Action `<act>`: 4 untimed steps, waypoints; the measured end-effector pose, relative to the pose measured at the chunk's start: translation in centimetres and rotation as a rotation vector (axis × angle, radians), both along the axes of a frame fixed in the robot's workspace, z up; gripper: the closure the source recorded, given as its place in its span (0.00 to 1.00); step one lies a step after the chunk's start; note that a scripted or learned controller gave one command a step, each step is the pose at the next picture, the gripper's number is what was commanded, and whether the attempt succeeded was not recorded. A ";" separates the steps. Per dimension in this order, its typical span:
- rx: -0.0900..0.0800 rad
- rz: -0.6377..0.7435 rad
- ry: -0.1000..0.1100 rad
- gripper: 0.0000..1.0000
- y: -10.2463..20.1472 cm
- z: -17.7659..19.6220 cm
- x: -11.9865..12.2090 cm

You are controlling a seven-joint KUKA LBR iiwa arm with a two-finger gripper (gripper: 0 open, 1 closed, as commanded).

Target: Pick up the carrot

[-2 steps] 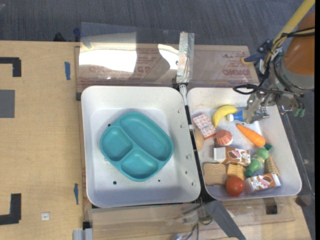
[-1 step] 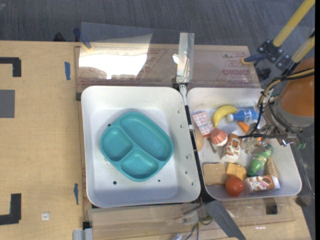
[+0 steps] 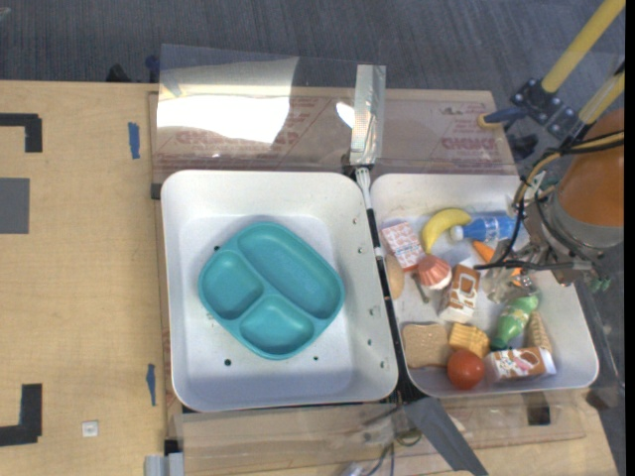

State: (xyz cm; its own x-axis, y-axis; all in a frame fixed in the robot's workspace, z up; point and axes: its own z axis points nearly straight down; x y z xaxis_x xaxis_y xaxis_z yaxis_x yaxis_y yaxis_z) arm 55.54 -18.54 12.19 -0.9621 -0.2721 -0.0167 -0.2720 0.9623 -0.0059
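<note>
A: Where's the small orange carrot (image 3: 483, 251)?

B: Right bin (image 3: 585, 350), partly hidden, just below the blue bottle (image 3: 491, 229), near the yellow banana (image 3: 444, 226).

A: Pincer (image 3: 524, 278)?

B: Just right of it. You can't tell its spread. Come down clear of the bottle; pinch only the carrot.

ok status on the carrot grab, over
Gripper low over right bin. Carrot just left of it, not held. Blue bottle and banana crowd it.

A teal plate (image 3: 270, 288) lies in a white bin (image 3: 189, 365). The other bin's (image 3: 580, 350) toys: yellow banana (image 3: 443, 226), blue bottle (image 3: 491, 229), red tomato (image 3: 464, 368), orange carrot (image 3: 483, 250).
</note>
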 end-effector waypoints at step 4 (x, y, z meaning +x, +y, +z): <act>0.001 -0.131 0.002 1.00 5.0 -1.1 -4.1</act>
